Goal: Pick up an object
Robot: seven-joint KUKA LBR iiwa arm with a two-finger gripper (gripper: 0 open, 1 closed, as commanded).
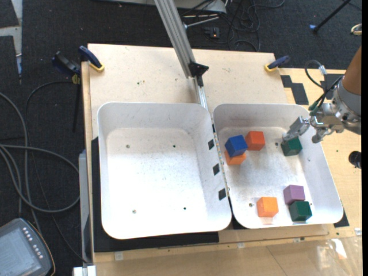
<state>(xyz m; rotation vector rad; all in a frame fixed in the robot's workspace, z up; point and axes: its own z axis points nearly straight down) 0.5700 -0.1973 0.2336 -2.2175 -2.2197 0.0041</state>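
My gripper hangs over the far right side of the right bin, its two fingers spread apart and open. A dark green block sits on the bin floor right at the tip of the left finger, not between the two. Other blocks lie in the same bin: a blue cube resting on an orange one, and an orange cube beside them. Near the front are an orange cube, a purple cube and a dark green cube.
The left bin adjoins the right one along a shared rim. A metal strut slants over the bench's back. Blue-yellow clamps grip the rear corners. Cables lie on the floor at left.
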